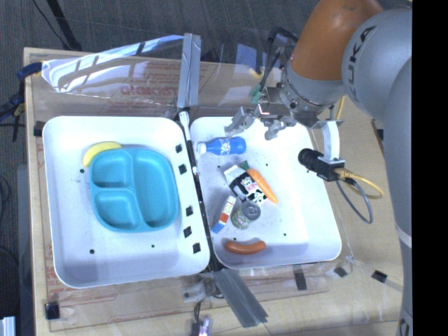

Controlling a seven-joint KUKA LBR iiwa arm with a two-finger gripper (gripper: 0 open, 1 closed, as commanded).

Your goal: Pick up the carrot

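The gripper (255,121) hangs with its jaws spread wide and empty over the far rim of the right bin (318,219), likely poised to descend on the carrot (262,185), which lies mid-bin against a small black-and-white box (243,184).

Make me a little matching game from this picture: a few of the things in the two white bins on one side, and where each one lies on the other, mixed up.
Things:
1. carrot
2. blue bottle
3. sausage
4. blue tray

Places:
A. left bin, beside a yellow banana
B. right bin, near edge
C. right bin, middle, beside a black-and-white packet
D. right bin, far side, below the gripper

Pairs: 1-C, 2-D, 3-B, 4-A
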